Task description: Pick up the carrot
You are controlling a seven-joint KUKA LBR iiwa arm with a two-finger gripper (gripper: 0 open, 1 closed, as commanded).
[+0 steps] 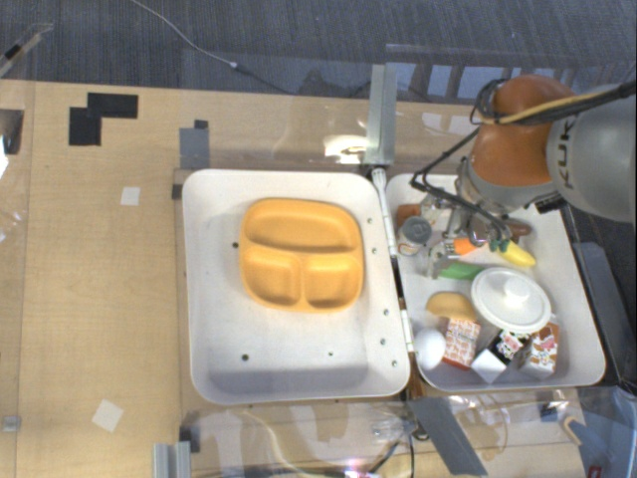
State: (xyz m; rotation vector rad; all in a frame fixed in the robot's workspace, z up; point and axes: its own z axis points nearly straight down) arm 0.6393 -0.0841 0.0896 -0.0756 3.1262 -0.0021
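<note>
Bench (100, 297): tan wood, under a clear sheet, bearing two shallow white bins side by side.
Left bin (214, 357): white, rounded corners, at 9 o'clock from the right bin.
Right bin (582, 352): white, crowded with small things, touching the left bin along a shared metal edge.
Arm (557, 142): grey with an orange band, reaching in from 3 o'clock, hanging over the top half of the right bin.
Yellow tray (299, 255): three compartments, lying in the middle of the left bin.
White lidded bowl (511, 299): round, with a knob, in the middle of the right bin.
Gripper (460, 242): low over the upper part of the right bin, at 11 o'clock from the white lidded bowl; spread of the fingers impossible to tell, nothing seen held between them.
Carrot (466, 246): small orange piece with a green end stretching toward 4 o'clock, lying in the right bin just below the gripper, close to the bowl's 10 o'clock side.
Banana (518, 256): yellow, at 12 o'clock from the bowl, near the carrot's 3 o'clock side.
Potato (450, 305): tan, at 9 o'clock from the bowl.
Egg (430, 348): white, at 6 o'clock from the potato, near the bin's lower left corner.
Small cartons (518, 349): red and white, in a row at 6 o'clock from the bowl.
</note>
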